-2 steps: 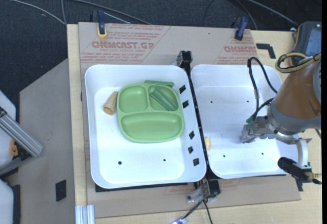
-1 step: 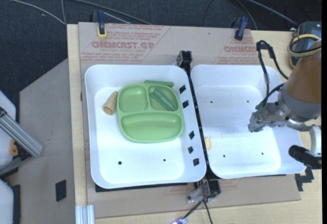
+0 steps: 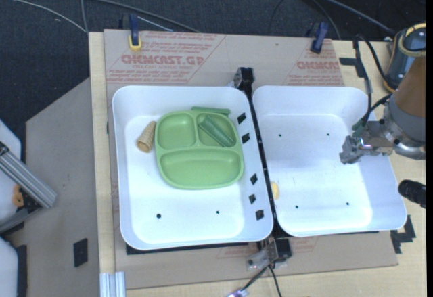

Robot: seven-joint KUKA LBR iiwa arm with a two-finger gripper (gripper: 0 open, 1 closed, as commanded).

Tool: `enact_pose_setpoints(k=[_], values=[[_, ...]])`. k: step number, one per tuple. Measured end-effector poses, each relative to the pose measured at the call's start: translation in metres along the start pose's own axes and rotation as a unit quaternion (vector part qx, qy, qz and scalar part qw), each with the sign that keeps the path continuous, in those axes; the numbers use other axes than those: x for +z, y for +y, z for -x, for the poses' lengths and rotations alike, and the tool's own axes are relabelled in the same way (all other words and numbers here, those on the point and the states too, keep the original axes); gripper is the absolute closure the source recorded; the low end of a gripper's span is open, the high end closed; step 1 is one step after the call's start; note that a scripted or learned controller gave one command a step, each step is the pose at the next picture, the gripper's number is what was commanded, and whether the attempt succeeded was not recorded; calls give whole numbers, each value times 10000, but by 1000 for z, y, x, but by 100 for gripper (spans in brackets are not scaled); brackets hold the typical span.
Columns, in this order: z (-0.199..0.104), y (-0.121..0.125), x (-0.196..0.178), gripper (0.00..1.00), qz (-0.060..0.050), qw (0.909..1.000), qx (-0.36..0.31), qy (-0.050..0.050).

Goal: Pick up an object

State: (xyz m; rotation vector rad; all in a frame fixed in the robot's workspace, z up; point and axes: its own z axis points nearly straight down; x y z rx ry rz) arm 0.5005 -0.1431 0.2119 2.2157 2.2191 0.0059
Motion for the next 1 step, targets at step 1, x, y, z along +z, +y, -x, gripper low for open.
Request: enact_pose_setpoints(k=[1], values=[[-56,8,7,100,-42,10000,-25,25]])
